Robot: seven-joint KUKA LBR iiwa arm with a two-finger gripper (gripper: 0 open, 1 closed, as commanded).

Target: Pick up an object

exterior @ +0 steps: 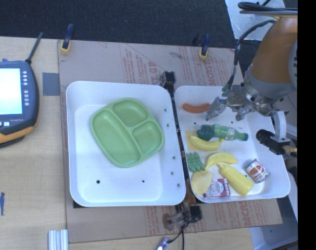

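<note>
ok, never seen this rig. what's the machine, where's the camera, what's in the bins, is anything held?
One fixed camera looks down at a slant on a bench with two shallow white bins.

The machine on the right is a robot arm, grey with an orange band. Its two-finger gripper hangs over the right bin; nothing shows between its fingers.

The left bin holds a green divided plate.

The right bin holds toy groceries: a hot dog, a green bottle, two bananas, a yellow bottle, a small can, a small carton and a green leafy piece.

The handheld screen at left is the arm's control pendant.
</note>
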